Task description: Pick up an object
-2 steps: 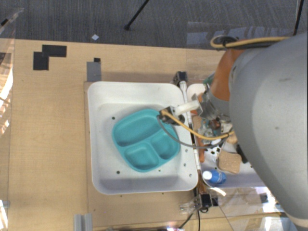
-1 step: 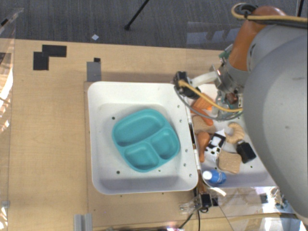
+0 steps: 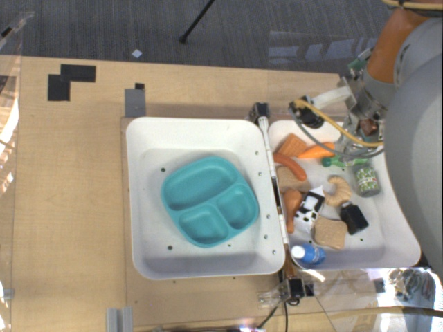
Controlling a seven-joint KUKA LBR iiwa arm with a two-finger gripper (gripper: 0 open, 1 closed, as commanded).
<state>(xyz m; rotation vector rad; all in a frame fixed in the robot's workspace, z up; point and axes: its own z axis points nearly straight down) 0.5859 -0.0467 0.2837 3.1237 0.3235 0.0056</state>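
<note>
The tool [image 3: 361, 131] is hanging over the far part of the right bin [image 3: 398, 237], just above a carrot [image 3: 317, 153] and a small green jar [image 3: 366, 179]; whether it is spread or pressed together cannot be told. Nearer the camera, a sausage [image 3: 289, 165], a curled pastry [image 3: 338, 191], a black-and-white cow figure [image 3: 308, 210], a black block [image 3: 354, 218] and a slice of toast [image 3: 330, 234] are lying crowded together. The left bin [image 3: 149, 254] is holding a teal divided plate [image 3: 209, 200]. Both bins are sitting on the table [image 3: 62, 206].
</note>
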